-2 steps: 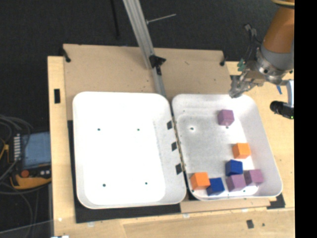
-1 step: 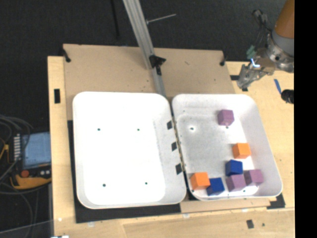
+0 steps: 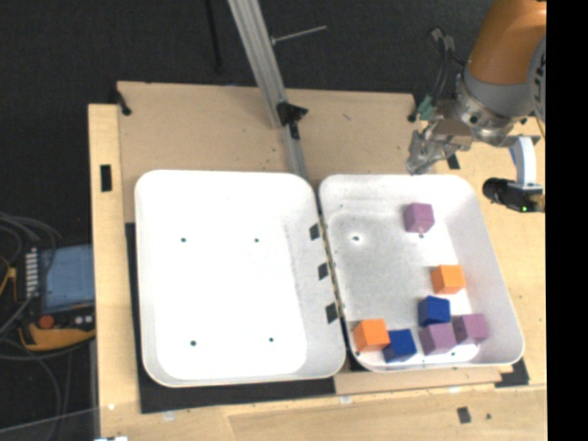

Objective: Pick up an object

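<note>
I see the gripper (image 3: 425, 157) upper right, above the right bin (image 3: 367, 211) rim; can't tell fingers' state; purple cube (image 3: 418, 217) lies below it.

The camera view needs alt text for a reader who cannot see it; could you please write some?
A grey and orange arm holds its end effector over the far rim of the right bin, which holds seven small blocks: three purple, two orange, two blue. One purple block sits apart, nearest the end effector. The left bin lies beside it.

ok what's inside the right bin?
Right bin holds seven blocks: purple, orange, blue, purple, purple, blue, orange. Nothing visibly covered.
</note>
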